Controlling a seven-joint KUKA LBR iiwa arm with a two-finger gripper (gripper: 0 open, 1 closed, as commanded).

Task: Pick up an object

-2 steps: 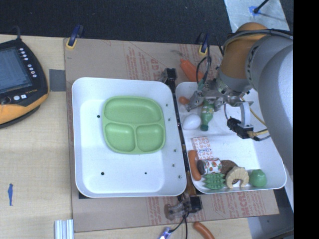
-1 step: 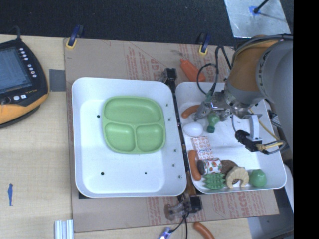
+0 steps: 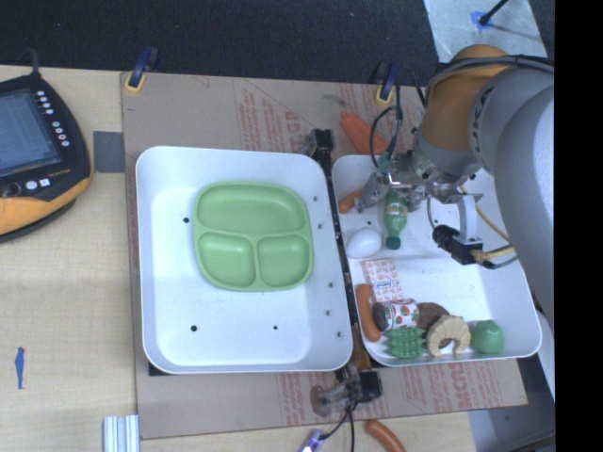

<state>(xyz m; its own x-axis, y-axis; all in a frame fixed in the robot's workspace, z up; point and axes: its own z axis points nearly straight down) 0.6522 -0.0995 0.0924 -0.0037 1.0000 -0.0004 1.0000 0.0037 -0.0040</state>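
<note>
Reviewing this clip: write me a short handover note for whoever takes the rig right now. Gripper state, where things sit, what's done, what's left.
Gripper: low in the right bin, at the top of a small green bottle; grip not confirmed.
Right bin: white egg beside the bottle; red-print packet, can, carrot, croissant and green ball toward the near edge.
Left bin: green divided plate.
Done: arm positioned over the bottle.
Left: secure a grasp and lift.
</note>
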